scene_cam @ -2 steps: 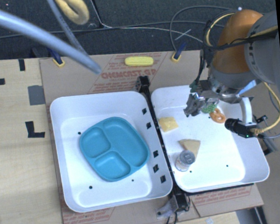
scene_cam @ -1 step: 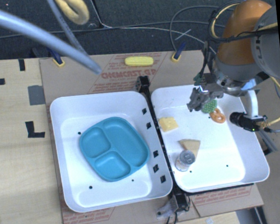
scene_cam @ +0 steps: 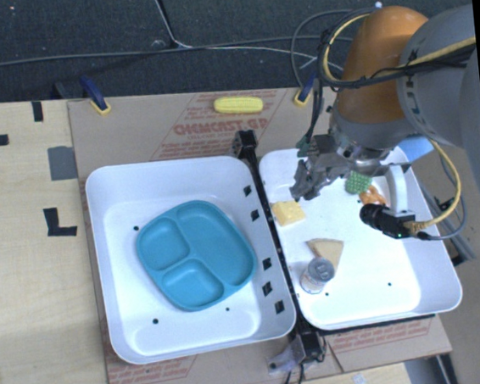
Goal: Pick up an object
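My gripper (scene_cam: 301, 191) hangs over the far left part of the right bin (scene_cam: 429, 290), just above a yellow cheese-like block (scene_cam: 289, 214). Nothing shows between its dark fingers. A tan wedge (scene_cam: 327, 250) lies near the bin's middle, with a small clear round cup or lid (scene_cam: 316, 273) touching its near side. A green object (scene_cam: 358, 182) and an orange one (scene_cam: 373, 193) lie at the bin's far right, partly hidden by the wrist.
The left bin (scene_cam: 109, 201) holds a blue divided plate (scene_cam: 195, 253). A yellow corn-like toy (scene_cam: 238, 105) lies on the cardboard behind the bins. The bins' shared black-clipped edge (scene_cam: 265, 227) runs just left of the gripper.
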Controlling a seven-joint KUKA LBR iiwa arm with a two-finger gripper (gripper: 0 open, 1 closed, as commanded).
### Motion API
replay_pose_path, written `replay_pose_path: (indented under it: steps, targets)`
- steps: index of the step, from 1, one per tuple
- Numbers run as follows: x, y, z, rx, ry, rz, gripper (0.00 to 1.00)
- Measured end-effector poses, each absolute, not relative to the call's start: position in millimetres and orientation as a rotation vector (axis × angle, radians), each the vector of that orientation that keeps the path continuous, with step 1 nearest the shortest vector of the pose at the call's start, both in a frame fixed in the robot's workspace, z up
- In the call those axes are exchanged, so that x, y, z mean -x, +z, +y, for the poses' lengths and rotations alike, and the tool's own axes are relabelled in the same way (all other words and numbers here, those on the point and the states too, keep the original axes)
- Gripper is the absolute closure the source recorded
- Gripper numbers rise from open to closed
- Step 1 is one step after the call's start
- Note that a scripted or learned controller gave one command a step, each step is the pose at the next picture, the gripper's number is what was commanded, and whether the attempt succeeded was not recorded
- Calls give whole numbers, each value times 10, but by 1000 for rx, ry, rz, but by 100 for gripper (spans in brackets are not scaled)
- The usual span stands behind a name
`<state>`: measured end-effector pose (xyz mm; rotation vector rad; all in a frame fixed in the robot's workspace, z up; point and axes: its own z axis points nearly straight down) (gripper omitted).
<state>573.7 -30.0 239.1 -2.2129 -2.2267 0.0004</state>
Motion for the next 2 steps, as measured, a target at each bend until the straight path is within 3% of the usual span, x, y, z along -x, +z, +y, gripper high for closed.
replay_pose_path:
  steps: [1,2]
  targets:
    - [-5660,2305,308,2214,2,-2227,100]
    - [-5458,2212,797,2213,3,-2226,100]
